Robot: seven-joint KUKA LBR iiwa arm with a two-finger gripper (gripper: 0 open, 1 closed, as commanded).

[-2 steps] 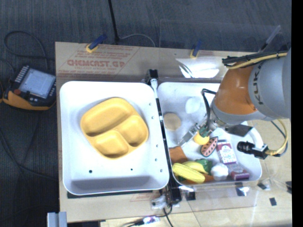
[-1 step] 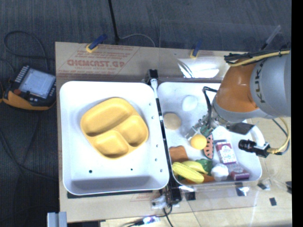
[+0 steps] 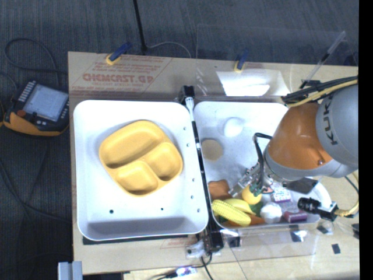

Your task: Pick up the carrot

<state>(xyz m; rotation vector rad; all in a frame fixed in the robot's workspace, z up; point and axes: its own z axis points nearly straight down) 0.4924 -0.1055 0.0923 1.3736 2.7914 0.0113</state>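
The carrot [image 3: 218, 188] is a dull orange piece lying in the right bin [image 3: 233, 112], close to its left wall near the front. My gripper [image 3: 250, 181] hangs low over the pile at the front of that bin, just right of the carrot and above a small yellow lemon-like fruit [image 3: 252, 196]. The orange wrist band [image 3: 296, 144] and the grey arm cover the bin's right half. I see nothing lifted off the bin floor.
An ear of corn [image 3: 228, 212], a yellow banana-like piece [image 3: 240, 205], a white object [image 3: 271, 213] and a purple item [image 3: 295, 217] crowd the right bin's front. The left bin [image 3: 87, 174] holds a yellow divided plate [image 3: 141, 156].
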